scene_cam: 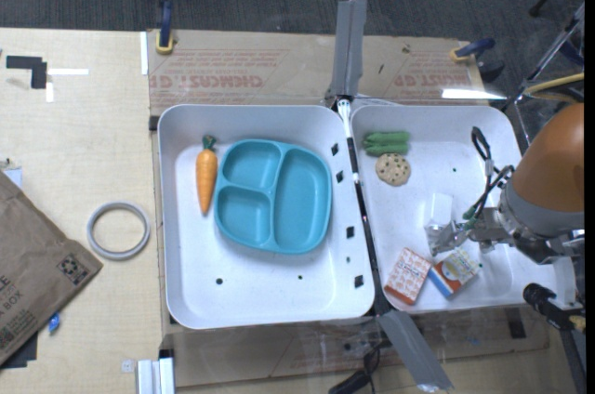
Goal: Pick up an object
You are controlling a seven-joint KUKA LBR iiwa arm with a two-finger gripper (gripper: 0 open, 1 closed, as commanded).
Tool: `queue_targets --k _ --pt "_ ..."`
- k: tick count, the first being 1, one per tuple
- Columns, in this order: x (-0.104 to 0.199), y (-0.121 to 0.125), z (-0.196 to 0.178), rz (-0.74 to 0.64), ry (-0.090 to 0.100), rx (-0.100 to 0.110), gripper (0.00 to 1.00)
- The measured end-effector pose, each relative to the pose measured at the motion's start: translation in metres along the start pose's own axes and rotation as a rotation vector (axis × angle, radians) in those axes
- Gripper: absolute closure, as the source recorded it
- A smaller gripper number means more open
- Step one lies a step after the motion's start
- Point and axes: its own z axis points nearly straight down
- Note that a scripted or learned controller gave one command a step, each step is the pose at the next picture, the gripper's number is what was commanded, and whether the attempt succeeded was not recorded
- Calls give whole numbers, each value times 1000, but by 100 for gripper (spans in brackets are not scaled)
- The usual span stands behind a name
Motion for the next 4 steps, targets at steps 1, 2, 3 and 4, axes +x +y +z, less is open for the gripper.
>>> queue_targets --k 1,2,3,4 --pt "39 1 8 92 0 -3 0" --pt "-4 107 -74 -281 -3 -4 0" --pt "-12 52 8 -214 -1 -2 0" --pt "-8 -1 8 -94 0 -1 0"
